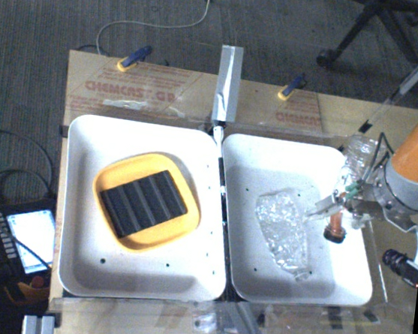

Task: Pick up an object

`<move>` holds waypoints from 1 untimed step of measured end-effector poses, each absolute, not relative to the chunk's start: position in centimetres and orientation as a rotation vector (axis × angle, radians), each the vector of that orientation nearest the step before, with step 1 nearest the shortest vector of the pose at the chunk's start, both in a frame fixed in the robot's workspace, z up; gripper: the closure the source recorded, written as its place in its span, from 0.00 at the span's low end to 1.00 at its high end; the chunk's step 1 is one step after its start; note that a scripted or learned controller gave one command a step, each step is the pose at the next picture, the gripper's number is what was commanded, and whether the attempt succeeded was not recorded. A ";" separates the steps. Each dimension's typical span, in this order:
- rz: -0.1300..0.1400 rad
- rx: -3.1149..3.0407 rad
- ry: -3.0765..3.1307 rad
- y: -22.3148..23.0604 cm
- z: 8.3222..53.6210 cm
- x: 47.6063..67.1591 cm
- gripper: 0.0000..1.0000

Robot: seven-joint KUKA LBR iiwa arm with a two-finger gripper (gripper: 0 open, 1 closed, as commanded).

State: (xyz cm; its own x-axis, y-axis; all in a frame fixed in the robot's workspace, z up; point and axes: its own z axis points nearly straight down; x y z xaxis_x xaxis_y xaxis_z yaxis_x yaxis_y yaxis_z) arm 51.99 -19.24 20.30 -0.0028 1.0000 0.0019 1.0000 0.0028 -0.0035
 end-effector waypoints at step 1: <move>-0.033 -2.050 -2.425 -14.6 11.3 62.1 0.00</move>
State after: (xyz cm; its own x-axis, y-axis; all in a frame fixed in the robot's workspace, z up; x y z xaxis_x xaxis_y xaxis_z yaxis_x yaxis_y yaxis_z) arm 62.13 -14.63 11.34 -0.1659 0.9861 -0.0126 0.9854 0.1662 0.0376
